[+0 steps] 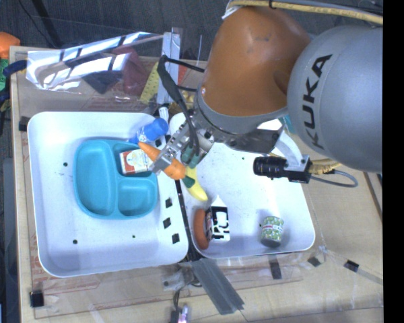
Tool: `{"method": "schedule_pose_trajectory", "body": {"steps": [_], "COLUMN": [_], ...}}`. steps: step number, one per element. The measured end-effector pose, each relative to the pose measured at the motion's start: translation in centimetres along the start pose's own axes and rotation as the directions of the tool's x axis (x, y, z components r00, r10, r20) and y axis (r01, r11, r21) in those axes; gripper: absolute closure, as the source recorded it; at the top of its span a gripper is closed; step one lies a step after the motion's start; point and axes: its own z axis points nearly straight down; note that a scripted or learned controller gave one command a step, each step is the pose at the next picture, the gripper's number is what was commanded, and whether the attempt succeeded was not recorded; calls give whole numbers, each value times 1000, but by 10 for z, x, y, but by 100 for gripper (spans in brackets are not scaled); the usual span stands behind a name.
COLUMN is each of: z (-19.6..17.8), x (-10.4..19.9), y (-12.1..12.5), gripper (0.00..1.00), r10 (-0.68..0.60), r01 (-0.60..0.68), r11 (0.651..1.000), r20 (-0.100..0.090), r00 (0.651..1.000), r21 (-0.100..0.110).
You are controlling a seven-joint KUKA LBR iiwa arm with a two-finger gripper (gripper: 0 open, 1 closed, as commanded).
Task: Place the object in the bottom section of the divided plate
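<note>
— Where is the orange toy carrot [163, 157]?

— Across the right rim of the blue divided plastic plate [114, 179], at the gripper [175, 155]; whether the jaws clamp it, I cannot tell.

— Any lettering?

— "KUKA" on the grey arm [337, 93], which hides the right white bin's [299, 210] far side.

So the bench [337, 274] is a pale wood-looking top, and two shallow white bins sit on it side by side, touching along the middle. The left bin [54, 247] is the bigger-looking one from this angle (the camera's at a slant, so who knows). The right bin [296, 237] is partly covered by the arm. Behind the bins there's a clear shiny plastic sheet [87, 56] lying on the bench's far side. A few small black clips [35, 299] sit near the bench edges.
</note>
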Motion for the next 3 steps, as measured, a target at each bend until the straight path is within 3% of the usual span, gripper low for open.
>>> {"method": "schedule_pose_trajectory", "body": {"steps": [1, 2, 3], "z": [76, -72, 45], "x": [22, 18, 81], "y": [52, 25, 46], "gripper": [100, 100, 100], "r10": [-152, -192, -175], "r01": [152, 192, 175], "r11": [988, 981, 985], "r20": [-5, 0, -4], "r00": [988, 981, 985], "r21": [4, -1, 4]}}
